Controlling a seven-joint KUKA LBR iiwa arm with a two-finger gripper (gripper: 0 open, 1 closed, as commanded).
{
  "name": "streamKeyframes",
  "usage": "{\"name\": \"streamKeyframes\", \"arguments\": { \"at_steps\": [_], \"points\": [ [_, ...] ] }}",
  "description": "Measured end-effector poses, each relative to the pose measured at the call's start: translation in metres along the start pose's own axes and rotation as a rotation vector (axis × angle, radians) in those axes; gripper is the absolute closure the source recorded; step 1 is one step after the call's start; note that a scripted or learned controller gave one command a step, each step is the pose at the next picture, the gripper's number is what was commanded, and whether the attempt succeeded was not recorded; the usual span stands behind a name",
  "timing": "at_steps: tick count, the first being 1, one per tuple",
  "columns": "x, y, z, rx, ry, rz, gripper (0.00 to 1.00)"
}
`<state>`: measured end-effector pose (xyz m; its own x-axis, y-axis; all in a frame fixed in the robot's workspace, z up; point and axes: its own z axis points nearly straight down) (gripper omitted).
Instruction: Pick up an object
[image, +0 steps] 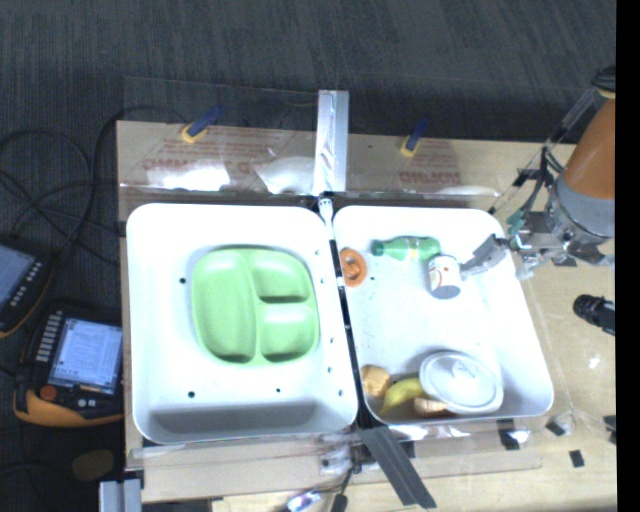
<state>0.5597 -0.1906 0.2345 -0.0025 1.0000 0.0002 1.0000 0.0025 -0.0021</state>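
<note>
The right bin (520, 330) holds a green bottle (405, 247) lying on its side near the back. An orange round piece (351, 264) sits against the divider. A small white and grey can (443, 276) stands near the middle. A round white lidded container (459, 381) is at the front, with a banana (398, 392) and a tan lump (375, 380) to its left. My gripper (487, 255) hangs over the right bin's back right part, just right of the small can and apart from it. Nothing shows in its grasp.
The left bin (160, 330) carries a green divided plate (252, 304). The grey arm with its orange band (590, 165) comes in over the bench's right edge. Clamps and plastic sheeting (290, 170) lie behind the bins. Tablets and cables rest on the floor at left.
</note>
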Motion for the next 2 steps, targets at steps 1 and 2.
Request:
{"name": "streamKeyframes", "arguments": {
  "at_steps": [1, 2],
  "points": [
    [0.012, 0.0808, 0.1382, -0.002, -0.004, -0.032, 0.0],
    [0.0122, 0.0805, 0.1297, 0.001, -0.007, -0.034, 1.0]
  ]
}}
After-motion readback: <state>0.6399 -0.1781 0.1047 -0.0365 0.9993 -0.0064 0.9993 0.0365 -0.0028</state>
